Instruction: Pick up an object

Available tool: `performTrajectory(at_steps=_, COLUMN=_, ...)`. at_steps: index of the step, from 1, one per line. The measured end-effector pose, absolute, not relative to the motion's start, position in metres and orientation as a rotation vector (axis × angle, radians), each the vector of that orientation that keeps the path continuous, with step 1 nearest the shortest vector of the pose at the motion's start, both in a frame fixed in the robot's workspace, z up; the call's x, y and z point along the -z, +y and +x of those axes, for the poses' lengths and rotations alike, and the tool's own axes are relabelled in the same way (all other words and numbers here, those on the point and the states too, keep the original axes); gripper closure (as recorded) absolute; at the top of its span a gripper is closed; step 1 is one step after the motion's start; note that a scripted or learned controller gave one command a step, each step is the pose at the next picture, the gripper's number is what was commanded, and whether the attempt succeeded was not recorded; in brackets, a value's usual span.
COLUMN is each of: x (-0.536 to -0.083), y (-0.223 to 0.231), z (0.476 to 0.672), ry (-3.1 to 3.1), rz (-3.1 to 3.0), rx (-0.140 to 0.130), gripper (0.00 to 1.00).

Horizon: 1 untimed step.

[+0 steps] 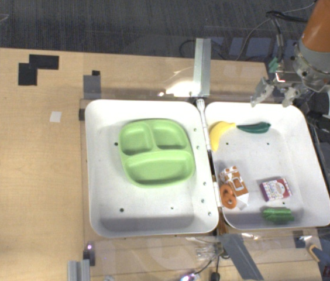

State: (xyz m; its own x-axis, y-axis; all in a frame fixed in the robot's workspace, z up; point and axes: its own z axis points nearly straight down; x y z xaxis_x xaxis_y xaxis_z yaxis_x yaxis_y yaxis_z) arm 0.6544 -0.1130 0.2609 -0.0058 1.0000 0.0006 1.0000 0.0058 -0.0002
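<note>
Nearest candidate for lifting: a dark green pepper-like toy [253, 127] lying flat near the far wall of the right bin [314, 157], long axis running left to right across the view. Directly beyond it, above the bin's far rim, the gripper [275, 95], fingers spread apart and holding nothing. So: toy toward the camera and slightly left of the fingertips, close. Just left of the toy, a yellow banana [220, 132]. Farther forward, an orange-and-white packet [232, 189], a purple packet [275, 189], a green vegetable [278, 214]. In the left bin [103, 157], a green divided tray [155, 151].
</note>
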Motion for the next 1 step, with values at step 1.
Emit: performTrajectory(at_steps=1, x=-0.1580, y=-0.0879, z=0.6546, ry=-1.935, rz=-2.476, rx=0.003, gripper=0.00)
